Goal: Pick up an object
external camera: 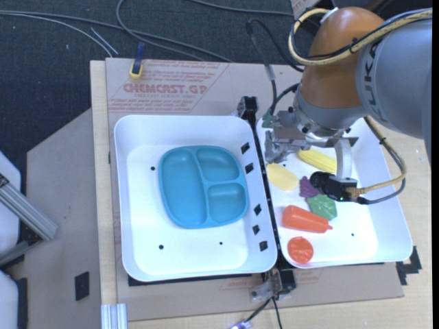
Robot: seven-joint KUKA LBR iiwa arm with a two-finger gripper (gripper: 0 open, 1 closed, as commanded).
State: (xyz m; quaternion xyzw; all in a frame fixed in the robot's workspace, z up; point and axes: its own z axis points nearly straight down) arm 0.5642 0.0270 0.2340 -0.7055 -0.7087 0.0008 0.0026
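Grey arm's gripper (288,148) lowered into right white bin (384,242), finger state not discernible, pale yellow plastic lemon (282,177) just below gripper, orange plastic carrot (305,219) further below, blue divided plate (203,184) to gripper's left

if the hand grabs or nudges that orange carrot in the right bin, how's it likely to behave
The carrot looks like smooth moulded plastic, so it is probably stiff and light, and may be a little slippery. Its rounded, tapering body suggests it could roll or pivot if pushed from the side. It lies close to the green piece and the orange-red round piece, so a nudge would likely shift them too.
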